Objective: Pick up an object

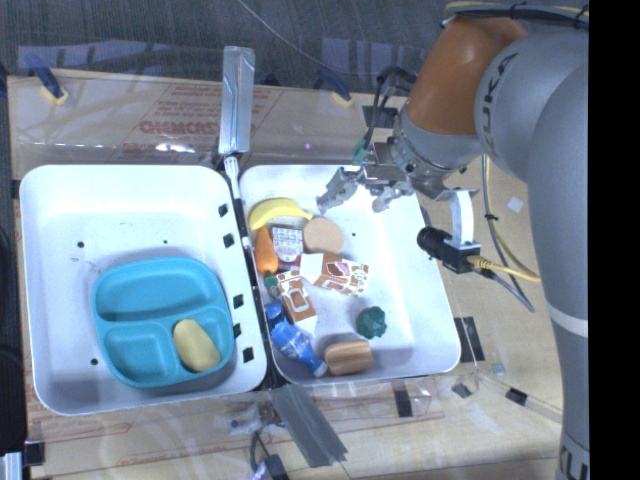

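1. A KUKA arm (520, 98) reaches in from 3 o'clock and hangs its gripper (362, 194) over the back of the right bin (435, 298), fingers spread wide and holding nothing; one fingertip (331, 196) points toward 9 o'clock.

2. No single target is marked. The pickable things crowd the right bin's 9 o'clock wall: a banana (277, 211) at the back, a bread slice (323, 235) just beside it, an orange piece (265, 253) against the divider, printed packets (340, 273) mid-bin, a blue bottle (292, 343) and a bun (349, 355) toward 6 o'clock.

3. A dark green lump (372, 320) sits apart, toward 5 o'clock of the pile, with bare floor around it.

4. The left bin (50, 208) holds a blue tray (160, 318) with a yellow potato (197, 344) in its 5 o'clock compartment, well apart from the gripper.

5. The open fingers above the banana and bread suggest a descent is being lined up; those 2 are nearest.

6. Crowding there is the risk: a finger could land on a neighbour and close on nothing.
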`<state>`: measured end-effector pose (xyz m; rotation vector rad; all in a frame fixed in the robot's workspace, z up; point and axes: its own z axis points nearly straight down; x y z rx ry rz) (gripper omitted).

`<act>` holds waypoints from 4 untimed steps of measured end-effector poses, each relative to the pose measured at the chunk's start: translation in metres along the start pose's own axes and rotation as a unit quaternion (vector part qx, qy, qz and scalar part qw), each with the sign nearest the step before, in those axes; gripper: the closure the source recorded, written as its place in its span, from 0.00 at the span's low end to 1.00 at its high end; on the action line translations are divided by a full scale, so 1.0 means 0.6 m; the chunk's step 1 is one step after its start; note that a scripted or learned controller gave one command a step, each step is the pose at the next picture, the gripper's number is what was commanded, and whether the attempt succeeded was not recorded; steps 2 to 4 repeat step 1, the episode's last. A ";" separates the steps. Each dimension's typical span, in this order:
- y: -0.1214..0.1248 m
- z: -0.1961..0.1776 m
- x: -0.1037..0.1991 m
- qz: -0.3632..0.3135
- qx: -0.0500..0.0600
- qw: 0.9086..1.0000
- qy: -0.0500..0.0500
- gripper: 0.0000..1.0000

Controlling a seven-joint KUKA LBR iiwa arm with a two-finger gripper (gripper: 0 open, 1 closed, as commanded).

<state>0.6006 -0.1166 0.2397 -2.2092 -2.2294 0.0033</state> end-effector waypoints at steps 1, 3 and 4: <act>0.006 0.219 -0.040 -0.069 0.002 0.998 0.000 0.00; 0.006 0.219 -0.040 -0.069 0.002 0.998 0.000 0.00; 0.006 0.219 -0.040 -0.069 0.002 0.998 0.000 0.00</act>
